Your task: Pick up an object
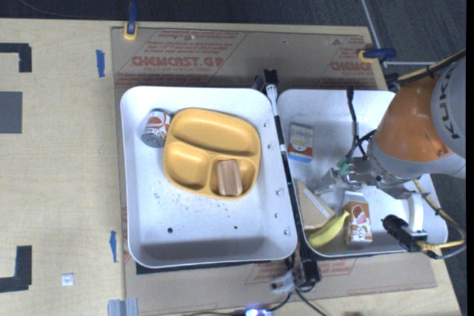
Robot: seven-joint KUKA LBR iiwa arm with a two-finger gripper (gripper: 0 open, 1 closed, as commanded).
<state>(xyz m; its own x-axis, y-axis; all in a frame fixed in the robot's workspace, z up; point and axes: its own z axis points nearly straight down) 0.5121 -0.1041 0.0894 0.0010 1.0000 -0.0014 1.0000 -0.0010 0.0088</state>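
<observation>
From my seat I see the bench as the biggest thing, pale wood spreading far to the left of the gripper, with a brown cardboard sheet laid on it beneath both bins. The left bin sits well to the gripper's left; the right bin lies directly under it. The arm, grey with its orange band, comes in from the right and bends down over the right bin.

In the left bin a yellow divided tray rests toward the far side, with a tan block lying in its near-right compartment. A crushed can lies touching the tray's left edge.

The gripper hangs low over the middle of the right bin (its tip is a tangle of metal and cable from this angle), and I cannot tell whether it is spread or closed, nor whether it touches anything.

Just below it, nearer me, a small red-and-white carton lies flat. A banana lies beside that carton's left edge, below and left of the gripper. A small blue-and-orange box lies up and to the gripper's left, near the bin's far-left corner.
</observation>
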